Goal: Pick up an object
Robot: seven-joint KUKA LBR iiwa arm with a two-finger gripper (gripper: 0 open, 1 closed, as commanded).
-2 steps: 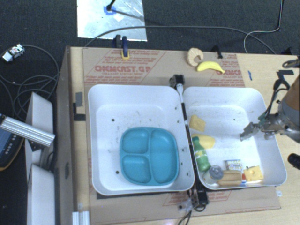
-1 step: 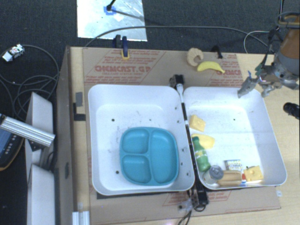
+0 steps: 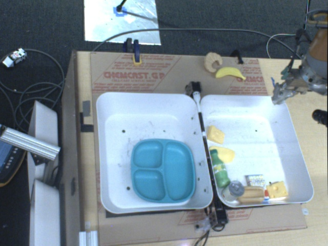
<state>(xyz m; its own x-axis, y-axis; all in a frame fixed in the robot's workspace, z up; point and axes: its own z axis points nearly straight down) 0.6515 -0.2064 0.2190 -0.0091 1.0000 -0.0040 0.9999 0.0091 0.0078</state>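
The right bin [image 3: 266, 118] holds several small items along its left and front sides: a yellow cheese wedge [image 3: 216, 135], a yellow piece [image 3: 225, 154], a green bottle [image 3: 220, 171], a grey round cap [image 3: 236, 188], a tan bread roll [image 3: 251, 193], a small labelled box [image 3: 255, 180] and another cheese-like block [image 3: 277, 190]. The gripper [image 3: 281, 94] hangs at the bin's far right corner, above its rim, well away from these items. Nothing shows between its fingers.
The left bin [image 3: 118, 117] carries a blue divided plate [image 3: 163, 169]. Behind the bins, on the cardboard, lie a banana [image 3: 230, 73] and a tan round object [image 3: 212, 61]. A blue-and-yellow clamp [image 3: 134, 49] sits at the back. Cables run across the floor.
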